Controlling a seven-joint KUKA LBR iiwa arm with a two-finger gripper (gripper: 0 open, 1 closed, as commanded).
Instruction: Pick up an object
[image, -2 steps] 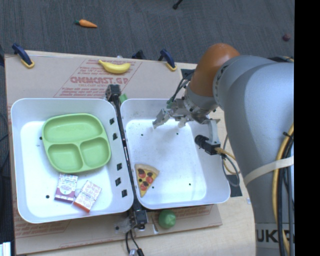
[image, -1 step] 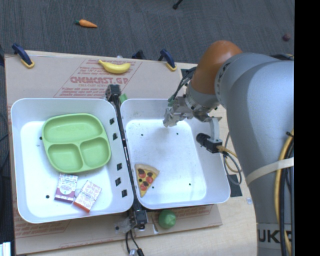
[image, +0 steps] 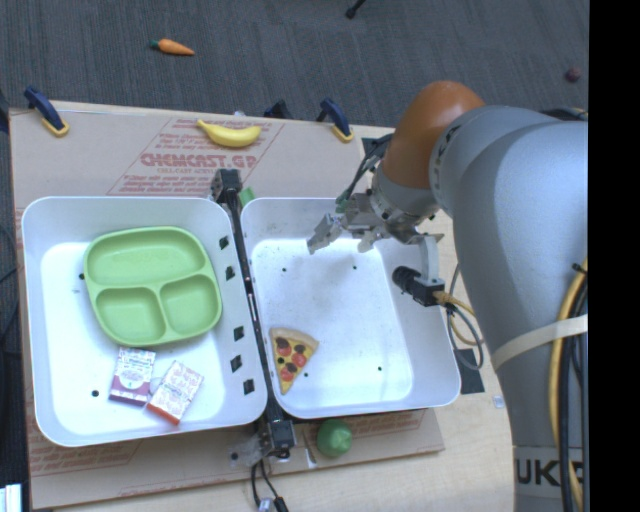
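Right bin (image: 425, 375): pizza slice (image: 291, 357), tip toward the near rim.

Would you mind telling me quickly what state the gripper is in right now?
Gripper: open, holding nothing, above the upper part of the right bin, well clear of the pizza slice.

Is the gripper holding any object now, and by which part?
Nothing is held: the gripper hangs open above the right white bin, apart from the pizza slice.
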